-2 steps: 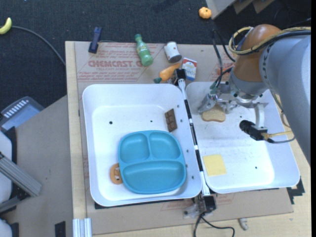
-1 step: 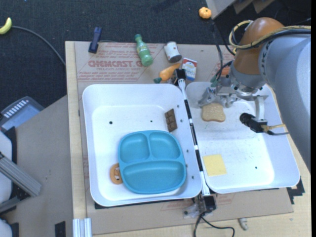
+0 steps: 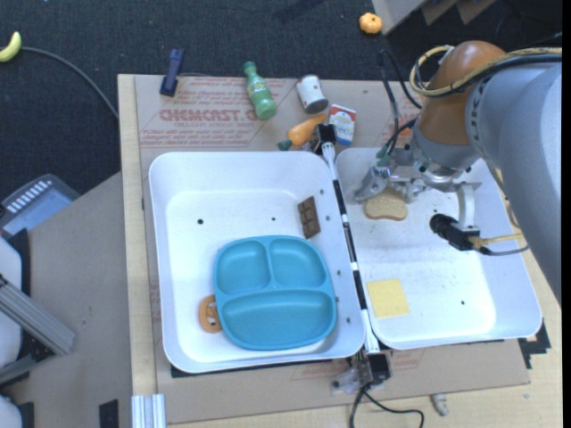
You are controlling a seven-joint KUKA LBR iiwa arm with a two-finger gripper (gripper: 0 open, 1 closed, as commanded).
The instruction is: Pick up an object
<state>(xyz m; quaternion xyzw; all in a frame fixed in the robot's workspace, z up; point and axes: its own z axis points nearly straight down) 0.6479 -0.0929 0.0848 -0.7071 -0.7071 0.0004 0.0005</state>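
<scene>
Hovering gripper (image 3: 390,188) (grip state unclear) touching tan slice (image 3: 386,208) near right bin's (image 3: 500,324) far edge.

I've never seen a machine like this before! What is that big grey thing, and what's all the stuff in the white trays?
That grey thing is a robot arm, reaching in from the right. One camera looks down from above. Its end effector hangs over a tan, bread-like piece in the right bin, beside a yellow square. I can't tell if it is holding anything. The left bin has a blue divided plate and a small brown block. Behind the bins lies a green bottle.
</scene>
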